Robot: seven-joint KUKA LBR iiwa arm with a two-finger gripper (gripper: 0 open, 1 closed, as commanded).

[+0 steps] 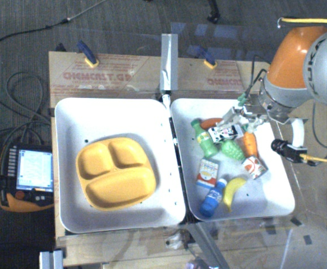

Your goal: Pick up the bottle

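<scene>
Two bottles lie in the right bin [275, 203]. A green bottle [205, 140] rests near the bin's left wall with its cap toward the back. A blue bottle [211, 200] lies near the front, beside a banana [233, 191]. My gripper [240, 116] hangs over the back of the right bin, above a black-and-white item [226, 131] and an orange carrot [249, 144]. It is to the right of the green bottle and apart from it. The blue bottle lies well in front of the gripper.
The right bin also holds a small juice carton [208, 172], a red-and-white box [254, 166], a green bumpy toy [231, 149] and an orange-red item [211, 122]. A yellow divided plate [116, 171] sits in the left bin [68, 122].
</scene>
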